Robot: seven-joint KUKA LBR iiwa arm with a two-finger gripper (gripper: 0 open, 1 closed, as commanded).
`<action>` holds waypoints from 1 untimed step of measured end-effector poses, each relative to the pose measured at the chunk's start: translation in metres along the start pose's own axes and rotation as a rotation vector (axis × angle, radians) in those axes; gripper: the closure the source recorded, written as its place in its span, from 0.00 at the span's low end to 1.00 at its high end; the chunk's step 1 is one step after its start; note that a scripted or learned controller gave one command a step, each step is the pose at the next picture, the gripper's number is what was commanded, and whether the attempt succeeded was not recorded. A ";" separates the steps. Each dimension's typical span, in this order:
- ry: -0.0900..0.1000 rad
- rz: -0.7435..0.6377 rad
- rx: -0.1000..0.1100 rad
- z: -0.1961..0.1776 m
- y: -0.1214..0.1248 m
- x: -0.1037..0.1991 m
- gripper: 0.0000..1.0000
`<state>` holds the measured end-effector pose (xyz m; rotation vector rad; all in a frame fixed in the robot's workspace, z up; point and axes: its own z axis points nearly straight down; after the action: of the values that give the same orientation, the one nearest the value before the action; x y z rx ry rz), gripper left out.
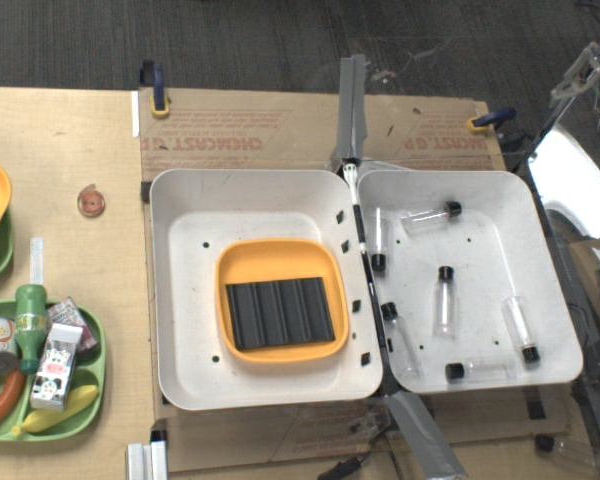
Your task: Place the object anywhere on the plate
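left bin (180,268) holds orange plate (280,258), clear vials (445,298) scattered across right bin (540,268)

Orange plate (281,260) with dark ridged insert in left bin (180,208), clear vials (445,298) scattered in right bin (515,203), food tray (85,403) at 8 o'clock on bench (60,148)

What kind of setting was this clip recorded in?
Most likely a robotics lab test bench, not a home or kitchen. Two white bins sit side by side on cardboard clamped to the bench; one holds an orange plate, the other clear vials. Toy food fills a green tray nearby.
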<state>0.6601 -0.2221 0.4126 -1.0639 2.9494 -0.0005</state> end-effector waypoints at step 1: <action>-0.001 -0.358 -0.001 -0.029 0.000 0.000 0.00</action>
<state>0.6601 -0.2218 0.4419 -1.5724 2.7126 0.0000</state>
